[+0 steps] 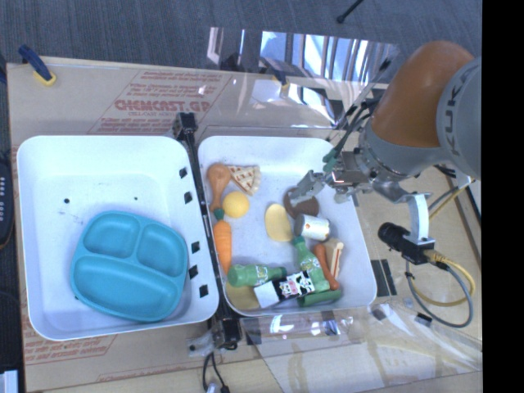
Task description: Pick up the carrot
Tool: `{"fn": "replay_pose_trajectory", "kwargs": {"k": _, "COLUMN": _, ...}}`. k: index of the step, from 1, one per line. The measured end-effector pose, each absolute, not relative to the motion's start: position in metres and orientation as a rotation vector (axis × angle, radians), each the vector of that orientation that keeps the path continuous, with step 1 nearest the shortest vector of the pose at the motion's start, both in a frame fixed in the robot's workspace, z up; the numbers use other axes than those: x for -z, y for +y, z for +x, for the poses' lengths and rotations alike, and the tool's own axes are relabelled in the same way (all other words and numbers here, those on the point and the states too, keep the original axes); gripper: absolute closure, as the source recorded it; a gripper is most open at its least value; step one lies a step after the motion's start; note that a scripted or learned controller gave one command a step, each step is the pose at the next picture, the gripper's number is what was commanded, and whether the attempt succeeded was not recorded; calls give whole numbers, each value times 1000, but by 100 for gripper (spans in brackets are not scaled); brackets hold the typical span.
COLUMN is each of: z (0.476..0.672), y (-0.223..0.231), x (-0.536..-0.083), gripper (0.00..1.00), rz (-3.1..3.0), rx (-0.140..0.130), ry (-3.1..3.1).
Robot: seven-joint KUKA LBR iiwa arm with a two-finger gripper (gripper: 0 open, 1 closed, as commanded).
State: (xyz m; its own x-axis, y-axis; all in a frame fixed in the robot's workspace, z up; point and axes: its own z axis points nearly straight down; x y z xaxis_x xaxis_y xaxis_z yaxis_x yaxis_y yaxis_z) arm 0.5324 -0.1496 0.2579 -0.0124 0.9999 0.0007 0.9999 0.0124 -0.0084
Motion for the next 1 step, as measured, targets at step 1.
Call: {"fn": "replay_pose_trajectory", "kwargs": {"k": 1, "z": 544, "y": -135, "x": -102, "gripper": 0, "rz": -2315, "rx": -7, "ry": -2117}}
